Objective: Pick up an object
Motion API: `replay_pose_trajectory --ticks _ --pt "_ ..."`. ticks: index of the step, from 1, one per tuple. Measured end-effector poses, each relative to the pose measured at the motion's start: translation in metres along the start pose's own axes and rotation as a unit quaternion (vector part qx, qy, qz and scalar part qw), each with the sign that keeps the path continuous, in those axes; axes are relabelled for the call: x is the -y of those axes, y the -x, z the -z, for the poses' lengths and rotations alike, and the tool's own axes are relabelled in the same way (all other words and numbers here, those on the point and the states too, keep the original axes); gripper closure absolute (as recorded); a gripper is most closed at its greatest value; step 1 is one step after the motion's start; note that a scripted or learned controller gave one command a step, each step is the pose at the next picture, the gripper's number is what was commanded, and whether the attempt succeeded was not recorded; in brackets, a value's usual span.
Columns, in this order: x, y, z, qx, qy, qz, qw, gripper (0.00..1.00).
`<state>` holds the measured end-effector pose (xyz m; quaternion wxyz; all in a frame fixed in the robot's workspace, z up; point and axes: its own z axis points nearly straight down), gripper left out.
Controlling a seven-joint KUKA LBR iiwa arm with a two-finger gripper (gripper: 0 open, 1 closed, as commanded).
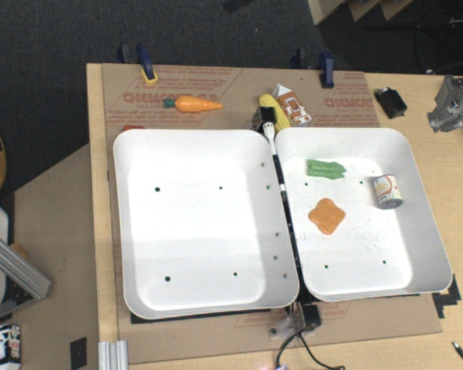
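Jaws: state cannot be told; gripper (450, 105) sits at the far right edge, a grey metal shape well apart from the bins. Right bin (417, 245) holds a small can (386, 191) lying on its side near the right wall, a flat orange piece (326, 216) mid-floor, and a green piece (326, 169) toward the back. Smooth white floor lies open in front of them.

A toy carrot (193, 104) lies on the cardboard-covered desk (239, 91) behind the left bin (131, 230). Two blue clamps (146, 62) grip the desk's far edge. Dark carpet (100, 14) lies beyond.
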<state>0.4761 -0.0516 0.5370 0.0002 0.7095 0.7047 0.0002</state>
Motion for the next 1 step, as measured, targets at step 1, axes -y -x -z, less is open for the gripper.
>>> replay_pose_trajectory --ticks 1 --pt "-0.0891 0.019 -0.0032 0.001 0.002 0.002 1.0 1.0"
